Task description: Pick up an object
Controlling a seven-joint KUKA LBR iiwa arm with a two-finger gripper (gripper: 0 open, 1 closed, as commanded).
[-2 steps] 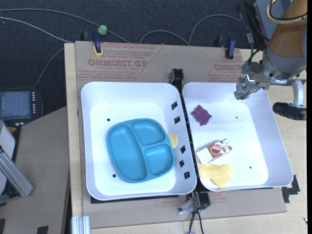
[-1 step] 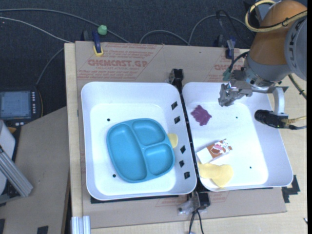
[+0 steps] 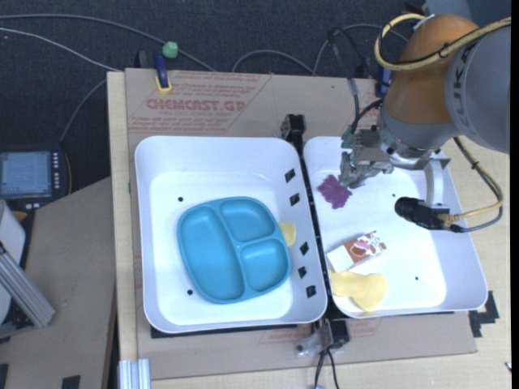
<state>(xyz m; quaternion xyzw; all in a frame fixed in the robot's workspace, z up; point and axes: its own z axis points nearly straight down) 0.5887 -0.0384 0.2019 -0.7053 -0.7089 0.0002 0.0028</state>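
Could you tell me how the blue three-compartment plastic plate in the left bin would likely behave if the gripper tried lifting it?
The blue three-compartment plastic plate looks rigid, so it probably won't flop. It lies flat and wide, so it seems unlikely to roll. Its glossy raised rim may slip from a two-finger pinch.

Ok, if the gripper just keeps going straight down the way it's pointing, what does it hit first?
Most likely the purple object, which lies just below-left of the gripper in the right bin. Depth is hard to judge from this slanted view, so it could meet bare bin floor beside it instead.
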